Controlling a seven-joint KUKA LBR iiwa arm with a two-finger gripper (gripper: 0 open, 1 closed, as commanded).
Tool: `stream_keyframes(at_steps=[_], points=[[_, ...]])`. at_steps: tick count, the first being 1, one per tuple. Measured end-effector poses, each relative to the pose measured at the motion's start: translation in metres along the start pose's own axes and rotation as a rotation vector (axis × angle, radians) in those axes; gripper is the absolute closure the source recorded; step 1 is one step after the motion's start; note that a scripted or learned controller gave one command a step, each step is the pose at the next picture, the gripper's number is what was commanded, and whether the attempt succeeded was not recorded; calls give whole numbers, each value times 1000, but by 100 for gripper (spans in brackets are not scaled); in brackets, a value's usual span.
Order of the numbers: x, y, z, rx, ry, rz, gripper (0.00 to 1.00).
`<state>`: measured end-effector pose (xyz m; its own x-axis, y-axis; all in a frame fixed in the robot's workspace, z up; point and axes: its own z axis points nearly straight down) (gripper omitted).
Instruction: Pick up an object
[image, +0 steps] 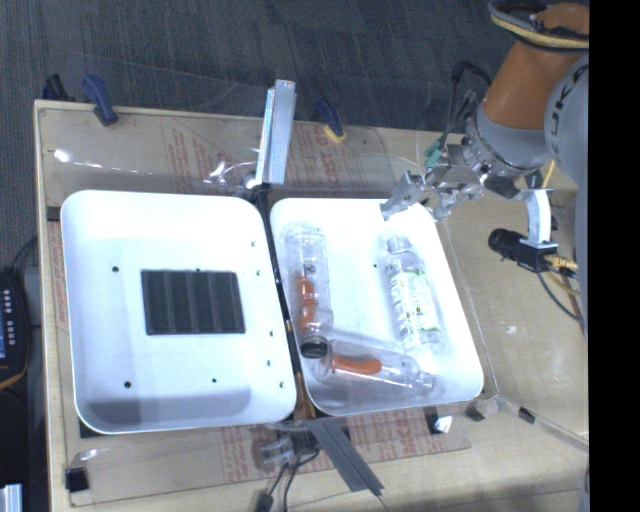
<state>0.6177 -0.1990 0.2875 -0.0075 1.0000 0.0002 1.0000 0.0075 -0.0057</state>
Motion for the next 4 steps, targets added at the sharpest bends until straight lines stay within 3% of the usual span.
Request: stream_keyframes(at_steps=[1,2,3,4], points=[[-11,-70,64,0,0,-70,0],[-11,-23,140,-1,-1,-94,0],[-11,-28,138,-1,0,148,0],[-5,-58,113,0,2,21,0]])
